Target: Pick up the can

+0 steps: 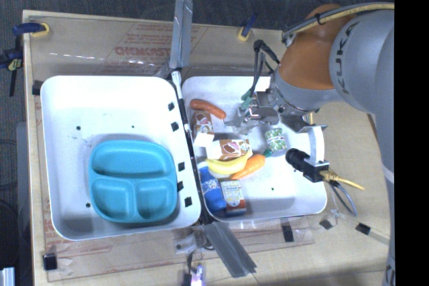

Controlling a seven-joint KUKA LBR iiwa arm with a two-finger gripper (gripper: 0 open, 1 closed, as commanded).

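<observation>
The can (pixel 275 140), small with a green and white label, rests in the right bin (pixel 295 197) near its right side. My gripper (pixel 249 113) hangs low over that bin's far middle, just up and to the left of the can. From above, nothing shows in the gripper. The grey wrist with its orange band covers the bin's far right corner.
Left of the can lie a carrot (pixel 249 166), a banana (pixel 224 166), a small packet (pixel 232 147), a brown tin (pixel 201 122) and a sausage (pixel 208 107). A blue bottle (pixel 213 192) and a juice carton (pixel 232 196) sit at the near edge. The left bin holds a blue divided tray (pixel 134 181).
</observation>
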